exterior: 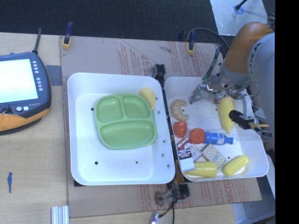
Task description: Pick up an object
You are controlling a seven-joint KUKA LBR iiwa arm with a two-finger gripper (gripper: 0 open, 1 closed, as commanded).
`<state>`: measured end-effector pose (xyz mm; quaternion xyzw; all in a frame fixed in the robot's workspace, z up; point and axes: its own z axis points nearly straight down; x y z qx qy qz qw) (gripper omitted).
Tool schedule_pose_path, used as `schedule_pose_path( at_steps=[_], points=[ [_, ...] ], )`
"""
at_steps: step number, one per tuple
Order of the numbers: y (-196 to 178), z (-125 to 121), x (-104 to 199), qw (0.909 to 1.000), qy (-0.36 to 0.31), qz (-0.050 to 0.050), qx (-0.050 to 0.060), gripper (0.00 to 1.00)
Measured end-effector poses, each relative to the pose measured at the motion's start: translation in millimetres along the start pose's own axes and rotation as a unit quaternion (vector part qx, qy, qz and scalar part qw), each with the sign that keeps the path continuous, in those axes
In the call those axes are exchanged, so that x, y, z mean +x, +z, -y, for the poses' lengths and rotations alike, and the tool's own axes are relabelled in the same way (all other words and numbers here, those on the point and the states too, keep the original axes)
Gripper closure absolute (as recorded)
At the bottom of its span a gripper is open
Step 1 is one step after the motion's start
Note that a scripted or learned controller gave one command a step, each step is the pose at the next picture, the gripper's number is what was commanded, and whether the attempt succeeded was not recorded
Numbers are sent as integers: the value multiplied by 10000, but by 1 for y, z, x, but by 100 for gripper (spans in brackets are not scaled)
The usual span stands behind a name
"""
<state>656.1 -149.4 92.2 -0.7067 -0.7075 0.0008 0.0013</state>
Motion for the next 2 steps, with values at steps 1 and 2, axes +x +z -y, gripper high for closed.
schedule_pose_path(
  at_steps=[1, 2],
  points=[
    [-104, 0, -63, 10000, -3, 9, -20, 0],
    [2, 0, -60, 10000, -22, 0, 10, 0]
  ],
)
